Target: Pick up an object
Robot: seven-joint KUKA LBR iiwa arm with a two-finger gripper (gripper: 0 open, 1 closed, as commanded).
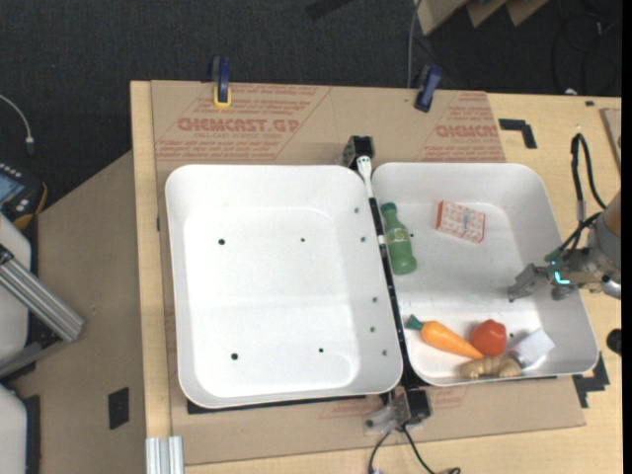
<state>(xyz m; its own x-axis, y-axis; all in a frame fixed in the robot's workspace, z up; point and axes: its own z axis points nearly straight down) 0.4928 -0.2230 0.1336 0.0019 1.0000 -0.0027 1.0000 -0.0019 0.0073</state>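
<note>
While my gripper (525, 284) hovers inside the right bin (513, 181), fingers spread, nothing between them, the tomato (489, 337) lies nearby.

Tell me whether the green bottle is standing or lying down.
Lying down: the green bottle rests lengthwise on the right bin's floor, beside the wall between the bins.

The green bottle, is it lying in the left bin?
No, the green bottle lies in the right bin, close along its left wall, next to the divide from the left bin.
</note>
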